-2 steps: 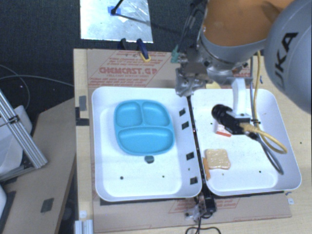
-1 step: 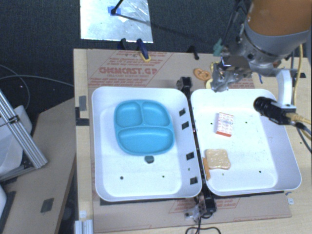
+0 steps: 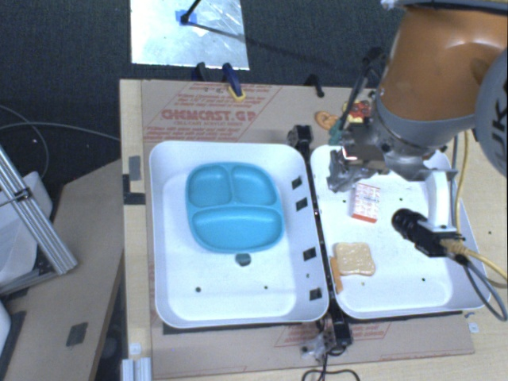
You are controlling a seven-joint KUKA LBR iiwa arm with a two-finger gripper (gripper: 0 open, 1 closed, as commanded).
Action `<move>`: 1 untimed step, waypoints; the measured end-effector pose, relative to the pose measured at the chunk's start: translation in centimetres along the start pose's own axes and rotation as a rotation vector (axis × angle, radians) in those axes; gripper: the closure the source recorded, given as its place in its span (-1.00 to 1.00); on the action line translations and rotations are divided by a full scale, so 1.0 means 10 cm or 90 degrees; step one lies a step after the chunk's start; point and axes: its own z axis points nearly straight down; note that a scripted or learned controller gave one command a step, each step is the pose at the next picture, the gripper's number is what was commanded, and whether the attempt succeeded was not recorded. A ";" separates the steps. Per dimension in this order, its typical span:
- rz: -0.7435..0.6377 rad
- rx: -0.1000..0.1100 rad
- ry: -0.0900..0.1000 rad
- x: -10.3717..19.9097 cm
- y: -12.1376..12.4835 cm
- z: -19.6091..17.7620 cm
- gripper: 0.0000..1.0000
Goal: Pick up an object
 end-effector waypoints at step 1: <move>-0.004 -0.003 0.000 0.45 0.34 0.32 1.00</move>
